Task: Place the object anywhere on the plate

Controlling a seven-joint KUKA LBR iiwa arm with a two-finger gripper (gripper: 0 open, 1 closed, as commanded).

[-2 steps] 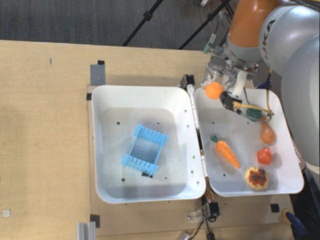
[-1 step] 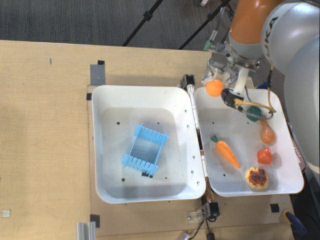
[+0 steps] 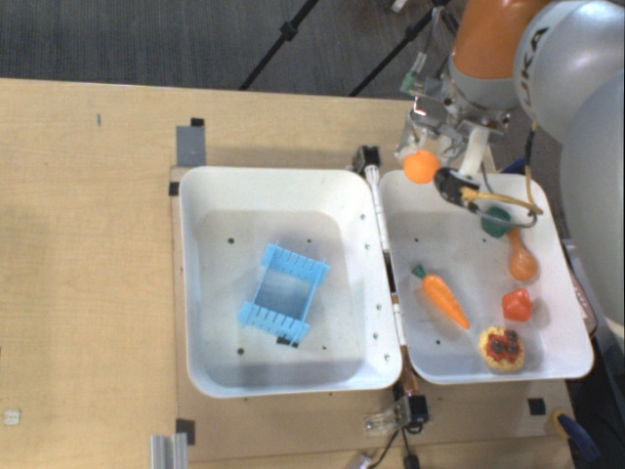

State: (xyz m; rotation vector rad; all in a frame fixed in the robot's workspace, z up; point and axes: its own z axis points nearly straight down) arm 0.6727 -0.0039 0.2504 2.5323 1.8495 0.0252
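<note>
A small orange ball (image 3: 422, 168) hangs over the far left corner of the right bin (image 3: 576, 360), lifted off its floor. My gripper (image 3: 423, 161) is shut on the ball, with a finger on each side of it. The arm comes down from the upper right. A light blue plate with ribbed ends (image 3: 283, 294) lies at a slant in the middle of the left bin (image 3: 210, 360), well to the left of and nearer than the gripper.
In the right bin lie a carrot (image 3: 443, 300), a red fruit (image 3: 517, 305), a small round pizza piece (image 3: 501, 348), an orange pear-shaped piece (image 3: 522, 261) and a green item (image 3: 496, 221) with a yellow cable. The bins' rims meet at a ridge (image 3: 386, 262).
</note>
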